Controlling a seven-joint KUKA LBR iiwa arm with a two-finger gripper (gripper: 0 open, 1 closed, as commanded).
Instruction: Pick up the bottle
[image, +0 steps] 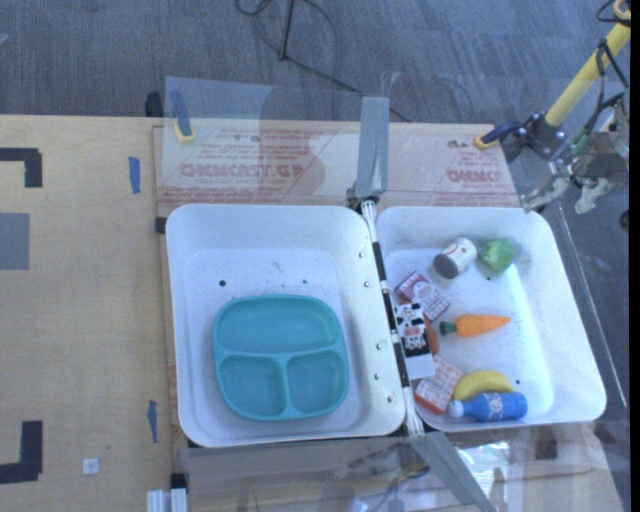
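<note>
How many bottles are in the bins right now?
1. The blue bottle lies on its side at the near edge of the right bin, just below the banana. Nothing appears to hide another.

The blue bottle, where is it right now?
The blue bottle lies on its side near the front edge of the right bin, just below the banana and beside a small red box.

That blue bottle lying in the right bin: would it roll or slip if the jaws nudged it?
Probably yes. The bottle lies on its side, so it looks apt to roll toward the bin wall. The banana sits right beside it and may block rolling that way. Its surface looks smooth, so possibly slippery.
</note>
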